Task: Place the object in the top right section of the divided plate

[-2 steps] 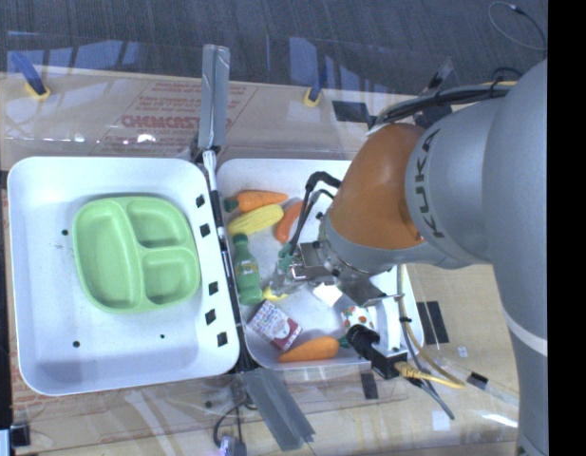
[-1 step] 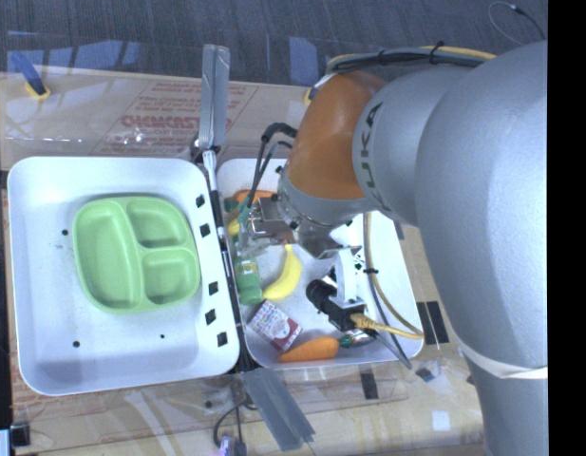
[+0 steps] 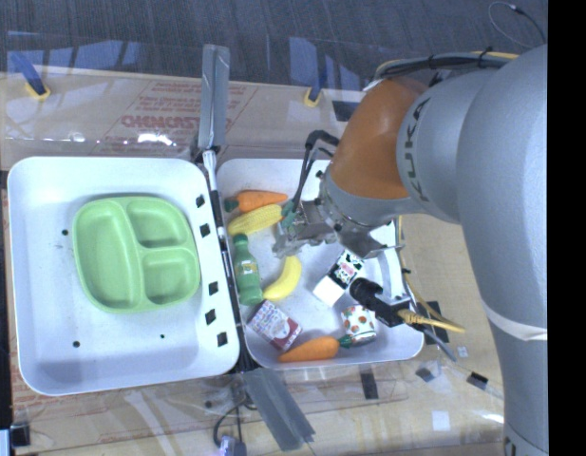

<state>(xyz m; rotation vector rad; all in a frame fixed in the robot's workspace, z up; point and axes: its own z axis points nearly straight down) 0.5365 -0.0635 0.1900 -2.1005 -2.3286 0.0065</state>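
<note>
The green divided plate [image 3: 136,253] lies in the left bin [image 3: 46,350], with one large section on its left and two smaller ones on its right, and nothing in any of them. My gripper [image 3: 294,230] hangs low over the upper middle of the right bin [image 3: 395,350]. It is just right of a yellow corn cob [image 3: 254,219] and above a banana [image 3: 285,279]. I see nothing held in it. The wrist and arm hide the bin floor behind it.
The right bin also holds an orange carrot [image 3: 260,199] at the top, a green bottle [image 3: 245,270], a red and white carton [image 3: 274,324], a second carrot [image 3: 310,350], a white box [image 3: 338,277] and a small patterned cup [image 3: 360,324]. A divider wall [image 3: 215,255] separates the bins.
</note>
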